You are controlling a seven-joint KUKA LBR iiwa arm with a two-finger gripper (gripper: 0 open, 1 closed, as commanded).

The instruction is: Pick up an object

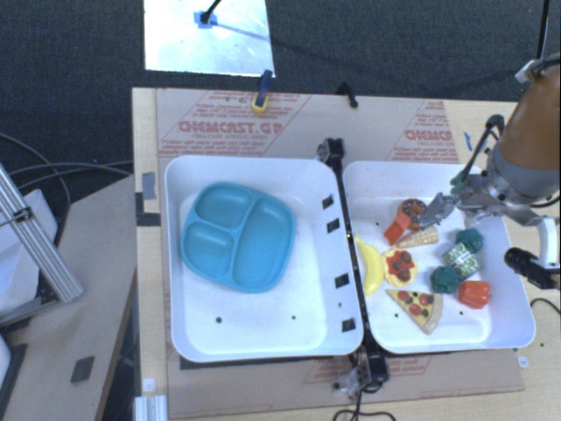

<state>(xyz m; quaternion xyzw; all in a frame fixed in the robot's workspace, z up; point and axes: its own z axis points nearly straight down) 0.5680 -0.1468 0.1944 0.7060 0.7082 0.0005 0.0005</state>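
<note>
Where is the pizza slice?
The pizza slice lies in the right bin, near its front edge, just below the yellow banana and beside the red pepper.
</note>
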